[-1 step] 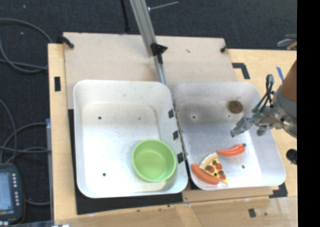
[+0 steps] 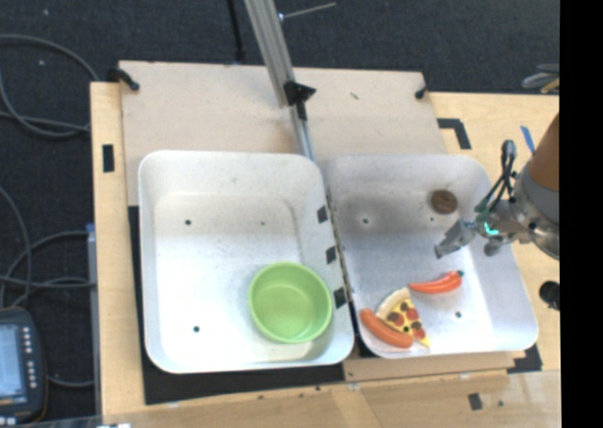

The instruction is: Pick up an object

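we see the grey two-finger gripper [image 2: 464, 236] over the right white bin [image 2: 499, 318], jaws apart, gripping nothing. the small brown round object [image 2: 444, 201] sits just beside it; we judge a descent could knock it aside or miss.

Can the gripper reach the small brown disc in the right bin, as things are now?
Probably yes. The gripper hovers in the right bin, close beside the brown disc, with nothing between them. The chili and pizza slice lie nearer the front, out of the way.

gripper [image 2: 464, 239] over right bin [image 2: 396, 181], green bowl [image 2: 290, 301] left
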Robot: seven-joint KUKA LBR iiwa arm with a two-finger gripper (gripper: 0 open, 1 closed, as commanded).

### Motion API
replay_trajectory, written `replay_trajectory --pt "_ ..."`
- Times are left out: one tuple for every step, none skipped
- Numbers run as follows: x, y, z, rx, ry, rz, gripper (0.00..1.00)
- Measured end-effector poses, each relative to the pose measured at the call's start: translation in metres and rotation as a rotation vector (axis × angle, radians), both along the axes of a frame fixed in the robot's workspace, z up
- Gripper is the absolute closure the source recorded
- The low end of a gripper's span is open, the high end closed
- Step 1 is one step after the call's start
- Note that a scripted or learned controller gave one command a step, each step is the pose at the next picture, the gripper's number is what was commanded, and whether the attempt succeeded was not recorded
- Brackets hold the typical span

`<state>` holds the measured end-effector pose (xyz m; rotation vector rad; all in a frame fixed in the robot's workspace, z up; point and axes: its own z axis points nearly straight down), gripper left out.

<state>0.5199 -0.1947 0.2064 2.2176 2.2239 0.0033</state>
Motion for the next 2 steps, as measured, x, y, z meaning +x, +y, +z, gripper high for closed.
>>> replay_trajectory --pt "-0.004 -0.001 -0.043 -0.002 0.006 -0.003 0.00" --pt "-0.008 -0.005 -0.105 -0.001 0.007 -0.004 0.00"
